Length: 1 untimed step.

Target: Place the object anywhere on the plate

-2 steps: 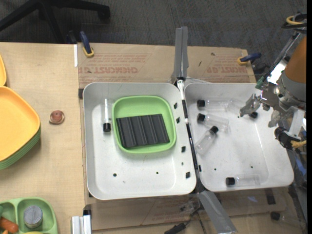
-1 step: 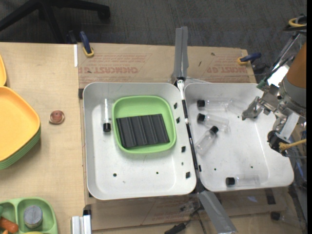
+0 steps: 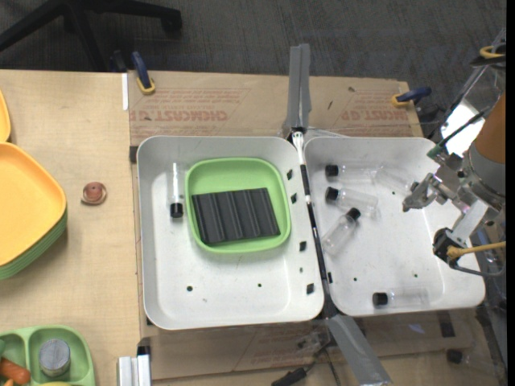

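Clear plastic vials with black caps lie scattered in the right bin (image 3: 451, 296), and the gripper (image 3: 422, 193) hangs above that bin's right half, at the end of the grey arm (image 3: 483, 155) reaching in from the right. Whether it is released or clenched cannot be told from this angle, and nothing visible sits in it. Nearest to the gripper's left lie three vials: one (image 3: 346, 170) furthest away near the bin's top, one (image 3: 348, 195) roughly level with the gripper, and one (image 3: 342, 227) slightly nearer the viewer, tilted so its capped end points up and right, toward the gripper. Another vial (image 3: 398, 298) lies well below the gripper, its long axis running left to right. The green plate (image 3: 278, 175), bearing a dark ribbed block (image 3: 235, 215), sits far to the gripper's left in the left bin (image 3: 161, 280), across the divider. Any pick probably means a short move left, then a long carry leftward.
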{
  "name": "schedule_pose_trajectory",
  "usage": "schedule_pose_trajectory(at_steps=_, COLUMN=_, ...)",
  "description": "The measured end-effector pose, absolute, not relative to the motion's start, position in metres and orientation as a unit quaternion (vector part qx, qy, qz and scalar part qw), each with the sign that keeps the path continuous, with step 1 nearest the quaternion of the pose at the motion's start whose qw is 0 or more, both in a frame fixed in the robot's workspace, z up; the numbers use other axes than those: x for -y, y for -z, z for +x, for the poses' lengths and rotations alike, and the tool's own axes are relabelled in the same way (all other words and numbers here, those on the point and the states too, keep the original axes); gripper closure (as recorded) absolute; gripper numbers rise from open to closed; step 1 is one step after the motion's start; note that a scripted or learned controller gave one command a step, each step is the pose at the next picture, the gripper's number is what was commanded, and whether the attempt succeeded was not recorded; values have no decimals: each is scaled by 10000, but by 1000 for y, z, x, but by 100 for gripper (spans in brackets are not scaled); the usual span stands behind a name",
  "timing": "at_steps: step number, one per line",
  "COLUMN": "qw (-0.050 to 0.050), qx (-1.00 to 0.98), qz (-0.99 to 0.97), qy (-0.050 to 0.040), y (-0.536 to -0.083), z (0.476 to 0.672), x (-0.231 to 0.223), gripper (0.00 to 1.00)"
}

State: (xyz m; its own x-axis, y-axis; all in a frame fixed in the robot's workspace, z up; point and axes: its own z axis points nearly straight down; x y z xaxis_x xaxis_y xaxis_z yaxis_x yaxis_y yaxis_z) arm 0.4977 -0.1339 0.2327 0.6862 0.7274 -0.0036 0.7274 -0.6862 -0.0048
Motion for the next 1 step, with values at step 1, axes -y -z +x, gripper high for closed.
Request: schedule_pose_trajectory(at_steps=1, qw=13, qx=3562, qz=-9344, qy=-26, y=-199, z=476, x=190, gripper=0)
